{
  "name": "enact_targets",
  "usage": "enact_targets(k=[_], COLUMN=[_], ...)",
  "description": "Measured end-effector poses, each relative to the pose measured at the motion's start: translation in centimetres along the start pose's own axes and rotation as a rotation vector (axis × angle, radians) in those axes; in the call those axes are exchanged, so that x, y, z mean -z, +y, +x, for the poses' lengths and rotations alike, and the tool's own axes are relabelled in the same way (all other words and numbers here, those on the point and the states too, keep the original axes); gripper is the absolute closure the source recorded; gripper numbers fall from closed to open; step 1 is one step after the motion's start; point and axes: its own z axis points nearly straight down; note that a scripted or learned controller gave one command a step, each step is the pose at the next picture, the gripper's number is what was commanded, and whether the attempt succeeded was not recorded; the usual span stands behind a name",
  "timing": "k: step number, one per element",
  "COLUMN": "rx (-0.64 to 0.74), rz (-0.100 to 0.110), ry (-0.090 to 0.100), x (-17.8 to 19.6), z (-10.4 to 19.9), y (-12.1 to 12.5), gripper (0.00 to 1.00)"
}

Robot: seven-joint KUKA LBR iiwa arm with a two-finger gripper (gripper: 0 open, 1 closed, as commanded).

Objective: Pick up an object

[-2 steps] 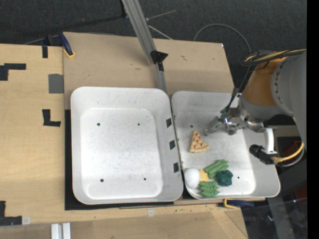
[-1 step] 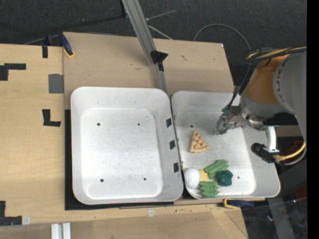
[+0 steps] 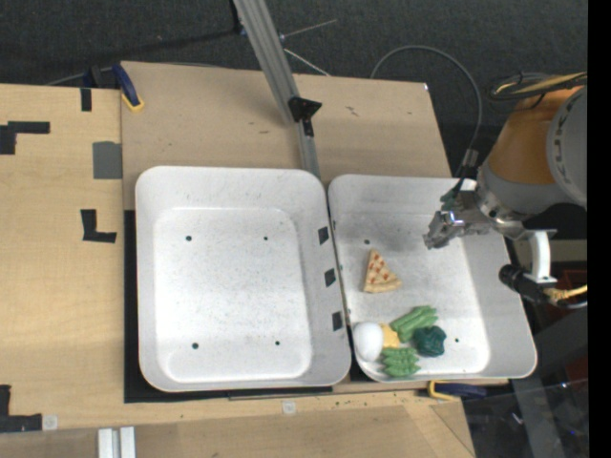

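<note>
Several small things lie in the right bin [image 3: 496, 346]: a pizza-slice toy [image 3: 380, 274] alone near the middle, and a crowded heap at the near left corner made of a white egg [image 3: 368, 338], a green vegetable piece [image 3: 413, 321], a dark teal piece [image 3: 430, 342] and a leafy green piece [image 3: 401, 362]. The pincer [image 3: 441, 230] hangs over the far right part of that bin, apart from the slice and well apart from the heap; it has nothing in its grip, and how wide it stands cannot be told, since it reads as a small grey blur. The slice looks the safer target, lying flat and clear of neighbours, so a good try would centre above it and come straight down. Something yellow shows among the heap, too covered to name. The left bin [image 3: 158, 256] sits beside it on the table [image 3: 57, 208].
</note>
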Motion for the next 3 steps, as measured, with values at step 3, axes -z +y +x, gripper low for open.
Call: enact_targets(k=[3], rx=[0.007], rz=[0.003], ry=[0.002], x=[11.6], z=[6.5], y=[1.1], gripper=[1.0])
